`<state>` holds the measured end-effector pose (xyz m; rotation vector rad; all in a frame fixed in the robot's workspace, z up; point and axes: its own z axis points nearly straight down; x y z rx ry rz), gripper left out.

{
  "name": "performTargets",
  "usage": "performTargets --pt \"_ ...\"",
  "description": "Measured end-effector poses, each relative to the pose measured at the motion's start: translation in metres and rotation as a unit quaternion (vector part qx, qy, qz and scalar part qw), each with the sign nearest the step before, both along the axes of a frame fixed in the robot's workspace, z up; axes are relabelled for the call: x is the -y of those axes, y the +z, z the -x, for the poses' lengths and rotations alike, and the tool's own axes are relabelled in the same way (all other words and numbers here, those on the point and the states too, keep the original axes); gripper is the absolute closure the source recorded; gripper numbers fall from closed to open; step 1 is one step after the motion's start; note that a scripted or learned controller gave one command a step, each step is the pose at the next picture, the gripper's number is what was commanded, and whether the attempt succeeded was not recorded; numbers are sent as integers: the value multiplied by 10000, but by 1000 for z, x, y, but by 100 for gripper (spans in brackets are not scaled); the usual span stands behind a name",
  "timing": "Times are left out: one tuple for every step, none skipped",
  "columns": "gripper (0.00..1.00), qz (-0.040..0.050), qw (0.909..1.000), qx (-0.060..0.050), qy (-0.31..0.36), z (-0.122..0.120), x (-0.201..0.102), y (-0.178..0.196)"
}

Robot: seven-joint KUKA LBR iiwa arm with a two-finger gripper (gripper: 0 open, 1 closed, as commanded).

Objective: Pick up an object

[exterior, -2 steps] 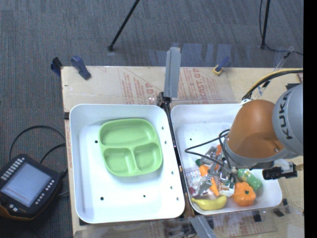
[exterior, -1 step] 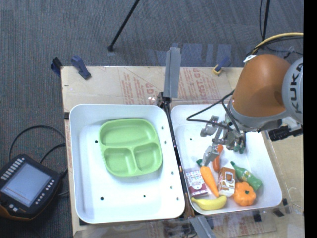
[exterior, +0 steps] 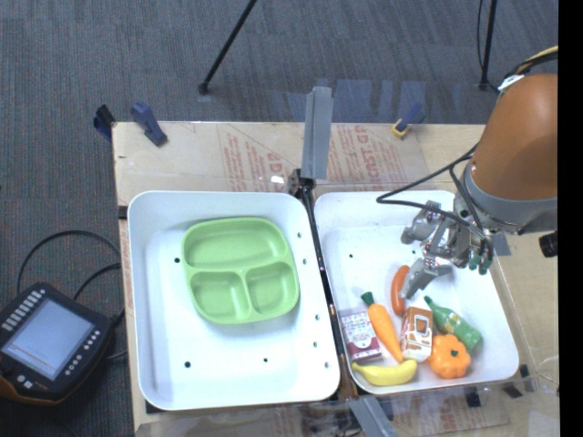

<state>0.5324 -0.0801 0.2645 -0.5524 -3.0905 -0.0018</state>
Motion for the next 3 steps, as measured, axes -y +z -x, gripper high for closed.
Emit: performTargets --pt "0 0 10000 -3 0 0 0 0" --pt "0 -3 9974 10 722 -102 44 -10" --pt "0 16 9970 33 771 -22 52 -157"
